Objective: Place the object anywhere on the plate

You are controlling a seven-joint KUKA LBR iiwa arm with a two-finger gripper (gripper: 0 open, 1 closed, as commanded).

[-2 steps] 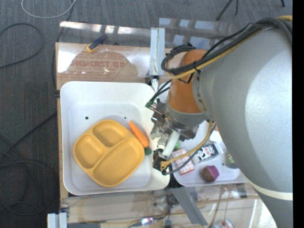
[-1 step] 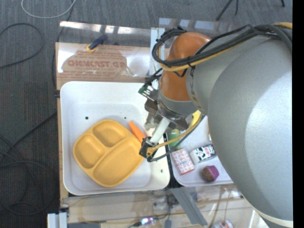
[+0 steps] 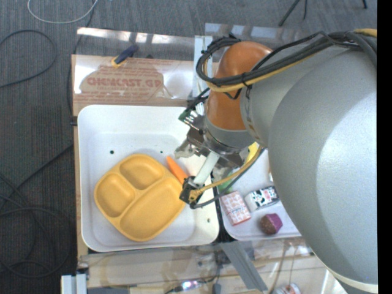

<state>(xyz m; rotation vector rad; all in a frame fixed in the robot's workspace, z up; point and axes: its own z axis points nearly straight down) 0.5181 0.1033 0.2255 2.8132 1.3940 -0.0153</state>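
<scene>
A yellow plate (image 3: 138, 196) with three compartments lies in the left bin (image 3: 104, 133), toward its front. A small orange carrot-like object (image 3: 176, 168) rests at the plate's upper right rim, partly on the bin floor. My gripper (image 3: 195, 149) hangs just above and to the right of the orange object, over the inner edge of the left bin. The wrist and cables hide its tip, and nothing shows as held.
The right bin (image 3: 245, 231) holds a pink patterned box (image 3: 234, 208), a black-and-white spotted item (image 3: 262, 196), a dark red lump (image 3: 271, 223) and a green piece (image 3: 231, 177). The big grey arm covers most of that bin. A cardboard sheet (image 3: 122, 81) lies behind the left bin.
</scene>
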